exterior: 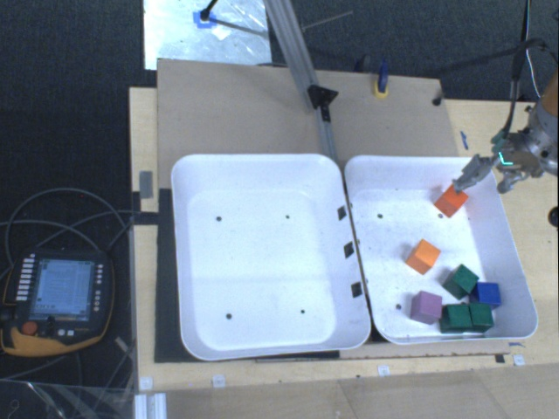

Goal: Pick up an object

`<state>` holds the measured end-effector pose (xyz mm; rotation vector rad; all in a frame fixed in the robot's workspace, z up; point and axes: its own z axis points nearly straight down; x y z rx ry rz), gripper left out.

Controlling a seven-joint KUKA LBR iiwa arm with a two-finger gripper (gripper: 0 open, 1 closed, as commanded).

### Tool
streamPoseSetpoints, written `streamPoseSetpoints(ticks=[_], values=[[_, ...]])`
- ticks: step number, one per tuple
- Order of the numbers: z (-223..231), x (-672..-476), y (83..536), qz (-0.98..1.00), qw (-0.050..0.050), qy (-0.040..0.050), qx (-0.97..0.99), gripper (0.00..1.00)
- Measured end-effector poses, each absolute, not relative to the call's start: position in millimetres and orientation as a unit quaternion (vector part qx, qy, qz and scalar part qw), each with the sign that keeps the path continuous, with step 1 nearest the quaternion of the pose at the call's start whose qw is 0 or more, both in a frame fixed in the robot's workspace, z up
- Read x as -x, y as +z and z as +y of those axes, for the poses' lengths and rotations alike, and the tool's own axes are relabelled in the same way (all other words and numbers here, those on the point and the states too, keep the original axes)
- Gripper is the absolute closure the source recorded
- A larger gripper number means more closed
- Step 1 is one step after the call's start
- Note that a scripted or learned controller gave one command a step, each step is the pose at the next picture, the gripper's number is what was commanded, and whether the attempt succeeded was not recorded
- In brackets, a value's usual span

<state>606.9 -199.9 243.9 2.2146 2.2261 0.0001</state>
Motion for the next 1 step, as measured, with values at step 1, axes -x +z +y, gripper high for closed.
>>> streamPoseSetpoints(ticks=[1], values=[[-209.0, -607.1, 186.6, 0.708, -0.001, -0.0012, -0.707, 0.00]])
